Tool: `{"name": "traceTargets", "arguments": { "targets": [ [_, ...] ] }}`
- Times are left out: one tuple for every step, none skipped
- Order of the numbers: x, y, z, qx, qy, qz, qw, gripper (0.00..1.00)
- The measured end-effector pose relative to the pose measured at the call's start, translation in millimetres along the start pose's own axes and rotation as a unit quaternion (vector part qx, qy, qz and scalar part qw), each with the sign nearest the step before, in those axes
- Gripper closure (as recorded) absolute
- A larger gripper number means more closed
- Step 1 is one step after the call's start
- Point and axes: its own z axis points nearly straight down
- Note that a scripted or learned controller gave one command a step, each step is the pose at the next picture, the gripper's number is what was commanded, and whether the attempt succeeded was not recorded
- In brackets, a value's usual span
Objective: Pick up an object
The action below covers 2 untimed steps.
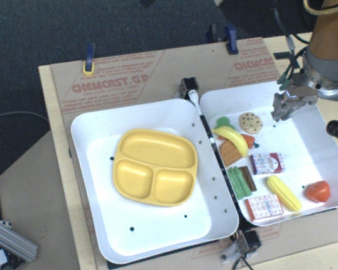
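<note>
My gripper [281,110] hangs over the far right part of the right bin [331,156], just right of a round cookie [250,123]. Nothing shows between its fingers. Toy food lies in that bin: a banana [233,139], an orange-brown wedge [228,152], a small red-and-white packet [267,162], a green and brown bar pair [239,181], a corn cob [283,191], a red tomato [318,191] and a flat printed packet [264,206].
The left bin [102,192] holds a yellow three-compartment plate [154,166]. Black clips sit on the divider between the bins at the far end [189,87] and the near end [246,240]. The arm's orange band [331,35] rises at the right.
</note>
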Motion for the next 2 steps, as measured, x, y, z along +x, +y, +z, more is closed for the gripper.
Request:
{"name": "traceTargets", "arguments": {
  "targets": [
    [59.2, 6.0, 5.8, 0.0, 0.0, -0.001, 1.0, 1.0],
    [115.2, -0.7, -8.2, -0.001, 0.0, 0.0, 1.0, 1.0]
  ]
}}
